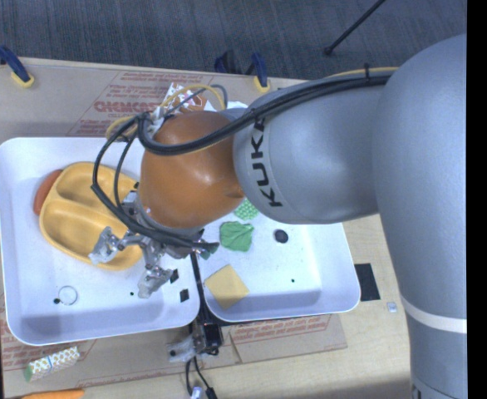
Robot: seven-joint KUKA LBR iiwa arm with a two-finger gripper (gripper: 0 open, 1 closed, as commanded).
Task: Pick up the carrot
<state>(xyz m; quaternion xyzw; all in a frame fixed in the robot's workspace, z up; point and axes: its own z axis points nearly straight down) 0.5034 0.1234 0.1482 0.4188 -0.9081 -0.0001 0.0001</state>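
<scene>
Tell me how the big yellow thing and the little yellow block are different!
The big yellow thing lies in the left bin; the little yellow block lies in the right bin. The big one is rounded and curvy with a groove down it; the block is flat with straight edges and corners. The big one is much larger and partly hidden behind the arm; the block shows whole. Both are yellow and rest on white bin floors.

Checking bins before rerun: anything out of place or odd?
Minor: a wrapped candy-like item lies outside the bins on the cardboard at bottom left. In the left bin, the yellow object overlaps an orange one.
</scene>
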